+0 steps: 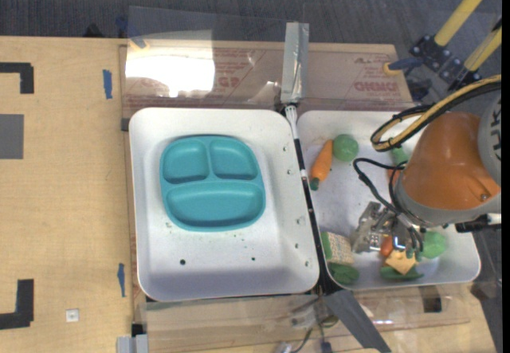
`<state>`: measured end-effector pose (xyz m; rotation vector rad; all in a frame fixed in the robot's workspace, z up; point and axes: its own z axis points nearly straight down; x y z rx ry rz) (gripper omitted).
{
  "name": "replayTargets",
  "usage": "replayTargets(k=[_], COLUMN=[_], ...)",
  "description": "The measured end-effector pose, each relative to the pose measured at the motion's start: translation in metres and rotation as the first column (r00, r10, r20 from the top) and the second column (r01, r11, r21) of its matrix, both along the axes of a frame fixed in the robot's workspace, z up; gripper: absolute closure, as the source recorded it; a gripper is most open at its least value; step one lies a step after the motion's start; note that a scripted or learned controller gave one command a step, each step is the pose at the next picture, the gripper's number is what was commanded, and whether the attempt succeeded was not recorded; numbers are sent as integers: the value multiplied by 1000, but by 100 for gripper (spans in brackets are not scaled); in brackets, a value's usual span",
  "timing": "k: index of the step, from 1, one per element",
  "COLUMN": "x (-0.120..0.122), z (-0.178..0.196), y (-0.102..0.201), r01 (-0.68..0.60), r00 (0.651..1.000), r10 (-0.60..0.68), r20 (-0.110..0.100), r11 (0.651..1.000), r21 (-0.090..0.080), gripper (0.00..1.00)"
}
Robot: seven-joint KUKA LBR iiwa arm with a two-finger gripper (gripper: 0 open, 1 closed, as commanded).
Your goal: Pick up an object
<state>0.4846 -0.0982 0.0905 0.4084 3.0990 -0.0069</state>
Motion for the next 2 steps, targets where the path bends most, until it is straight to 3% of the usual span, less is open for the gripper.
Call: replayTargets(k=[1, 2], x=[0, 56], z=[0, 0], y=[3, 5], r01=[-40, 20], r00=[999, 1000], r10=[40, -20], r20=[1, -1], r11=[999, 1000], r21=[-1, 5], gripper=[100, 100])
